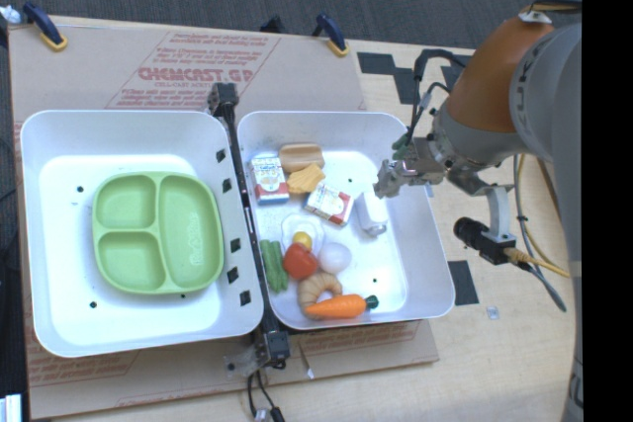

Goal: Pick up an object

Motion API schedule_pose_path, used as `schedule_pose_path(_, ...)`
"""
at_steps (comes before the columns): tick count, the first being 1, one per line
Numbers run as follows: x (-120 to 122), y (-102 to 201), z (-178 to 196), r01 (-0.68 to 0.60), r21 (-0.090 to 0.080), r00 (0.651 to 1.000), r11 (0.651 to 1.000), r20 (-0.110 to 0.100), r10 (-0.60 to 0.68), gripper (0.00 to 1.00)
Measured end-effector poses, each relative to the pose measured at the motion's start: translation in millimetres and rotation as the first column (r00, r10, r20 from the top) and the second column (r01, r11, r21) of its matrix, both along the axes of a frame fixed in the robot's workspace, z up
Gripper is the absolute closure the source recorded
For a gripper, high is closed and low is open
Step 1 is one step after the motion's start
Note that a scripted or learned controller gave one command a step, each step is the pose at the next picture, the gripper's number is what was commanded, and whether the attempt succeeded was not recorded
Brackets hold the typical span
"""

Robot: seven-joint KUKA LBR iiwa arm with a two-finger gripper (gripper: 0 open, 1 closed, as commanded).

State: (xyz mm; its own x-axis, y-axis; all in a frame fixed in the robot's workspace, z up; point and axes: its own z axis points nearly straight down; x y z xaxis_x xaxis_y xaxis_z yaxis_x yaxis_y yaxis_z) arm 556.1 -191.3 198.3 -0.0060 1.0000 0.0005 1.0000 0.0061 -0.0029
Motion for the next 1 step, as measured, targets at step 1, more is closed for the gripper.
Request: schedule_pose_path(1, -25.2, -14.2, 1.8, 0.001, 0.0, 1.0, 1.0, 0.0, -0.001, 1.0)
